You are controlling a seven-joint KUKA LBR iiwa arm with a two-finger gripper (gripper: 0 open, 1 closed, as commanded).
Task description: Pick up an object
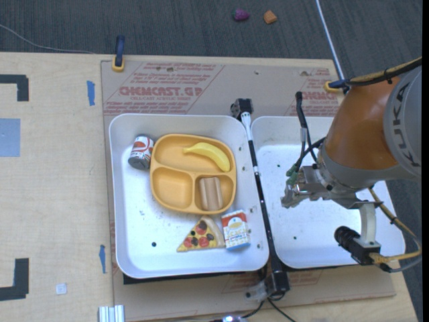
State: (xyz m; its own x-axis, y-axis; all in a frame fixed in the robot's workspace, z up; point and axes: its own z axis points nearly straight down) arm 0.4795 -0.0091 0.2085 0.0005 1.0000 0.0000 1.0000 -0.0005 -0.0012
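Broadly, by size:
Arm (365, 129): grey with an orange band, reaching in from the right and hanging over the right bin.
Right bin (281, 247): white and shallow, lying under the arm, its floor speckled with small dark marks.
Left bin (127, 247): white, just beside the right bin, holding all the loose items.
Divided plate (167, 154): yellow, three sections, in the middle of the left bin.
Gripper (298, 192): over the left part of the right bin, well apart from every object; whether it is spread or closed cannot be told from above.
Banana (209, 154): in the plate's top section.
Sausage (210, 193): in the plate's lower right section.
Pizza slice (200, 236): on the bin floor below the plate.
Small carton (235, 229): red and white, touching the pizza slice on its right.
Can (140, 152): on its side, against the plate's upper left rim.
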